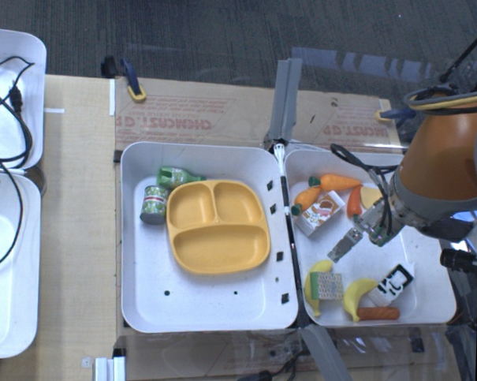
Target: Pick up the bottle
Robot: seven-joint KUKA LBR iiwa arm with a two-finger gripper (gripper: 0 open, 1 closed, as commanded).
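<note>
While our pincer (342,247), fingers seemingly together on nothing, hangs over the right bin (446,309), we find the green bottle (176,177) far left, lying sideways in the left bin (129,244).

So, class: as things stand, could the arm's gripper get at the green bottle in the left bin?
Probably yes. The green bottle lies uncovered at the far left corner, beside the can and yellow plate, nothing on top. The gripper hangs over the right bin, so it must cross the divider.
</note>
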